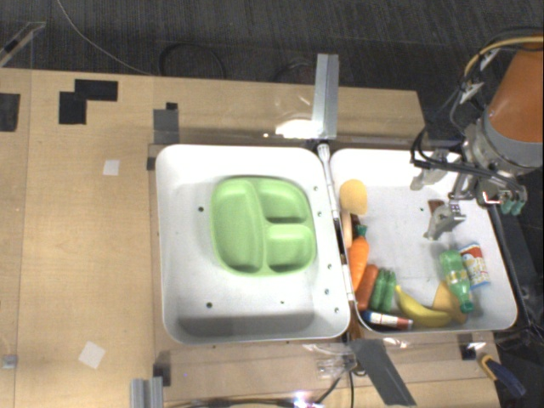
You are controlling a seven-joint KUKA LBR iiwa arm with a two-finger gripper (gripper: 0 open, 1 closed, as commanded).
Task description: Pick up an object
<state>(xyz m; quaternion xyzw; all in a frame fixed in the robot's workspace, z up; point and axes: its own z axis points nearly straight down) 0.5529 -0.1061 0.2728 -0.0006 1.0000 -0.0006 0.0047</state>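
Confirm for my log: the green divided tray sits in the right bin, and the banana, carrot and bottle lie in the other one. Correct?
Not quite. The camera view shows the green divided tray in the left bin. The banana, carrot and bottle do lie in the other one, the right bin.

From my station the arm [517,109] comes in at about three o'clock. Its broad band is orange and rounded like a dome, and just below it sits a grey metallic wrist collar. Black cables loop around the top of the band, one sheathed yellow, and more black cable curls off the wrist toward nine o'clock. Under the collar I see a cluster of small grey and silver parts with a tiny green piece on its three o'clock side. The claw [443,222] is pale grey metal, slim and angular.
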